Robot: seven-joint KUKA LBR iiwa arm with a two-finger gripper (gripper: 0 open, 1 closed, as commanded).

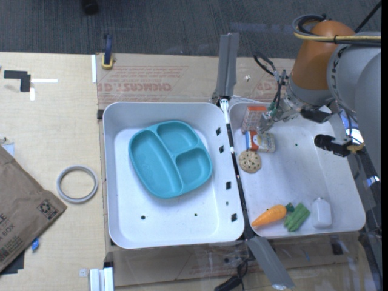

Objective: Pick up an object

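Two shallow white bins sit side by side on the counter [54,132]. The left bin [121,223] carries a teal divided plate [171,158], tilted a little, lying toward its centre. The right bin [339,180] carries several small things: a chocolate-chip cookie [249,161] near its 9 o'clock edge, a toy carrot [269,215] at about 7 o'clock with a green vegetable piece [296,217] just beside it, and a small white block [321,213] at about 5 o'clock. At the bin's 11 o'clock corner lies a clear packet with red and orange print [254,126]. The grey arm [357,71] with its orange band reaches in from 3 o'clock, and the tool [267,123] hangs low over that packet, at or very near its top; whether it is spread wide, narrow or closed on anything cannot be told, as the tip is small and blurs into the packet. On the counter at 9 o'clock of the left bin lies a roll of tape [77,183], with a brown cardboard box [21,205] near it at the frame's edge.
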